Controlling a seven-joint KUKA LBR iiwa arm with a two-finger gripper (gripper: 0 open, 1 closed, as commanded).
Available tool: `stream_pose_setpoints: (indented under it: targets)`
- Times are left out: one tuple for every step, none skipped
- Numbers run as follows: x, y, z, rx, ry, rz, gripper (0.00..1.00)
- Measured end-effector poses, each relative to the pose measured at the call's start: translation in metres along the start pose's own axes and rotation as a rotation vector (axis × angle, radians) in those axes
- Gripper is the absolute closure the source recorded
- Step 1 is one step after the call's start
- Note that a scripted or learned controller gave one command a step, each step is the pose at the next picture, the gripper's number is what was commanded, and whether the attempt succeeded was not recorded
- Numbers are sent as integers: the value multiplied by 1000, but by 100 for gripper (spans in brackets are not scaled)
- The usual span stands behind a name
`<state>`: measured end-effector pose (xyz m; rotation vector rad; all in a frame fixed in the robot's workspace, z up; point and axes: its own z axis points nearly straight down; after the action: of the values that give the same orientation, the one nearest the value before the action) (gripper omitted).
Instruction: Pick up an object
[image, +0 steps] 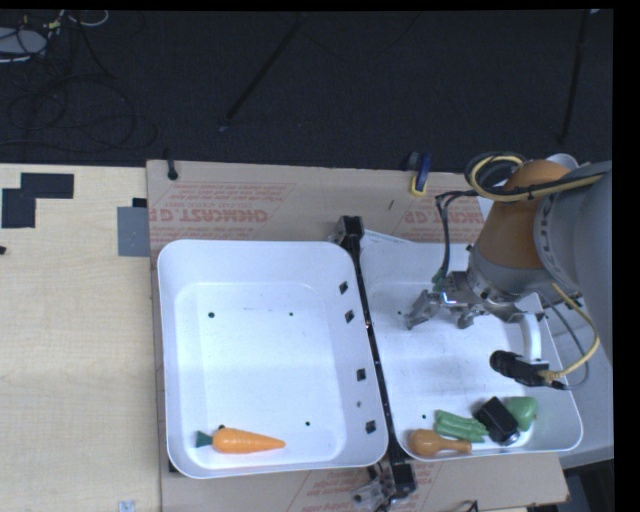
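Looked like a robotics lab: two white bins (170, 300) clamped side by side on a printed cardboard sheet (240, 205) over a pale wood counter (70, 350), loose cables (60, 30) trailing across dark floor behind, cabling looped round the grey arm (575, 240).

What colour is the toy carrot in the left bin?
Orange with a green top, seen in the camera view: carrot.

Blue clamp (419, 172) on cardboard sheet (250, 200) (red print, apparently reversed); black cables (60, 60) lie behind.
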<state>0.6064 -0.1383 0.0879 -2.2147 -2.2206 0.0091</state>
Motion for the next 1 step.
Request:
stream_pose_setpoints:
  targets:
    - [54, 39, -15, -8, 2, -3, 0]
